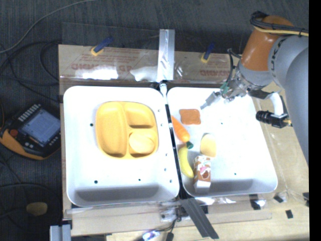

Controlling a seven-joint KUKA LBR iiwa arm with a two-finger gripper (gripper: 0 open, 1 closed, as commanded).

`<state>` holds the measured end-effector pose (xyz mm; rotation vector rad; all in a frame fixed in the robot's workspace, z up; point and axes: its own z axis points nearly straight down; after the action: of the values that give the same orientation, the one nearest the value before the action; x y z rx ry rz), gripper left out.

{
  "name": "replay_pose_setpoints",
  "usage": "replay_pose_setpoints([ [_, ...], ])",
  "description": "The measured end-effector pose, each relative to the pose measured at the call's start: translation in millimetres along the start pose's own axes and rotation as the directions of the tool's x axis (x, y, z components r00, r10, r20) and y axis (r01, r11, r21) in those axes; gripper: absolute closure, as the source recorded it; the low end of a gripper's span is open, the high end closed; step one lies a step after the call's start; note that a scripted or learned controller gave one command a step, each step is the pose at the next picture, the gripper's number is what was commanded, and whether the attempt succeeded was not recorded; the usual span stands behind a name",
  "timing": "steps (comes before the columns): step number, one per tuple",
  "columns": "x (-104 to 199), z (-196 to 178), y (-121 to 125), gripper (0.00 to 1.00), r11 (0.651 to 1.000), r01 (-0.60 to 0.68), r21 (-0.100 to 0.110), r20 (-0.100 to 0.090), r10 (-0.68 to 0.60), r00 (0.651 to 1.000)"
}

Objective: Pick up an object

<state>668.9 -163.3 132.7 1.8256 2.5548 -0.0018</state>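
Right now jaws hang over the right bin's far part, can't tell if parted or clenched, nothing seen between them; brown square just near-left; carrot, lemon, banana, carton nearer; yellow tray in left bin.

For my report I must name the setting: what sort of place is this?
Probably a robotics lab test bench: a robot arm reaches over two white bins, toy food such as a carrot lies inside, and a handheld control pendant rests beside them.
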Motion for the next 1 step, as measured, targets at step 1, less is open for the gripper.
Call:
replay_pose_setpoints([
  [1, 0.2, -9.7, 0.7, 1.0, 1.0, 0.001, 0.0, 0.003, -0.001, 1.0],
])
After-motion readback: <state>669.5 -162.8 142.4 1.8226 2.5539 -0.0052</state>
